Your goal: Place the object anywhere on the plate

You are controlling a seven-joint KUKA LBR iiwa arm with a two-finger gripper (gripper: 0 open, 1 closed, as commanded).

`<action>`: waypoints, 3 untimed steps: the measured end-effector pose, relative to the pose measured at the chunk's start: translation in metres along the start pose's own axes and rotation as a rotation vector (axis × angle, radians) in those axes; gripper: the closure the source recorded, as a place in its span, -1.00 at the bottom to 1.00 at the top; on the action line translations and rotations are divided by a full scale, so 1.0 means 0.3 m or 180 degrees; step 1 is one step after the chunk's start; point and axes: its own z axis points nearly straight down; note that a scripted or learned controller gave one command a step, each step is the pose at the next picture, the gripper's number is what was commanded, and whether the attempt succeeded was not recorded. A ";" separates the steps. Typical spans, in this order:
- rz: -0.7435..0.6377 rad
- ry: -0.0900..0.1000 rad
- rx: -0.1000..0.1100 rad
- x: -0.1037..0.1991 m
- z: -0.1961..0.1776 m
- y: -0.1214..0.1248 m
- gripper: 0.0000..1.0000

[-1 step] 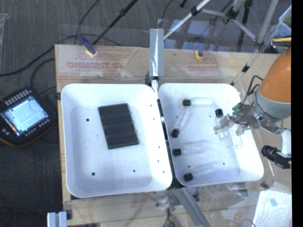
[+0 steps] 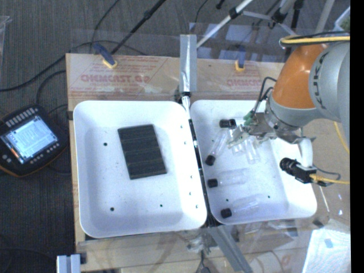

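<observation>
Two shallow white bins sit side by side on the bench, dark floor around them. Left bin (image 2: pixel 91 209) holds the dark ribbed plate (image 2: pixel 142 151), lying flat with nothing on it. Right bin (image 2: pixel 296 206) holds several clear tubes with black caps (image 2: pixel 218 147), scattered near and far. I hang over the right bin's far part, my gripper (image 2: pixel 245 134) low among the tubes; whether it grips one I cannot tell. I judge the task barely begun: pick, carry left, and set down all remain.
</observation>
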 end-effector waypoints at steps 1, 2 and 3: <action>-0.0229 0.0001 -0.0003 0.282 -0.173 -0.045 1.00; 0.0051 -0.0002 0.0005 0.681 -0.034 -0.030 1.00; -0.0667 -0.0008 -0.0006 0.877 -0.477 -0.066 1.00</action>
